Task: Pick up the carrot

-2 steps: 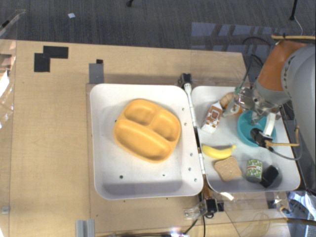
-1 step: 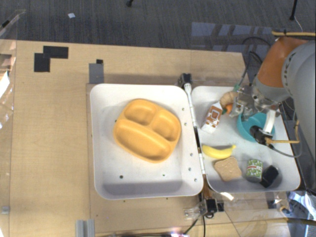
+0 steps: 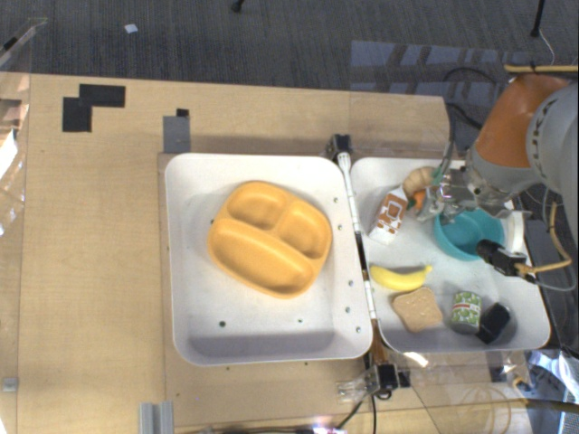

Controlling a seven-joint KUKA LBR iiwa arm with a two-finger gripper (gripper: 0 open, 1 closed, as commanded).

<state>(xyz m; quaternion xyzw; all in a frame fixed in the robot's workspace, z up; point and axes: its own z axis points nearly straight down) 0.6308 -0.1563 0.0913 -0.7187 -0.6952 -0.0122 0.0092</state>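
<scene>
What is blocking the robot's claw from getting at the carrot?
Nothing visible. The gripper is already right beside the carrot, which lies near the far edge of the right bin. Close neighbours are a small carton on one side and a teal bowl on the other.

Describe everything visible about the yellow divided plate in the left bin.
The yellow divided plate is a rounded, matte, plastic-looking dish with three compartments: one long section along its lower-left side and two smaller ones toward the upper right, separated by raised ridges. It lies flat, right side up and turned at a diagonal, near the middle of the left white bin. It rests on the bin floor alone, apart from the walls, with nothing visible in its compartments.
</scene>
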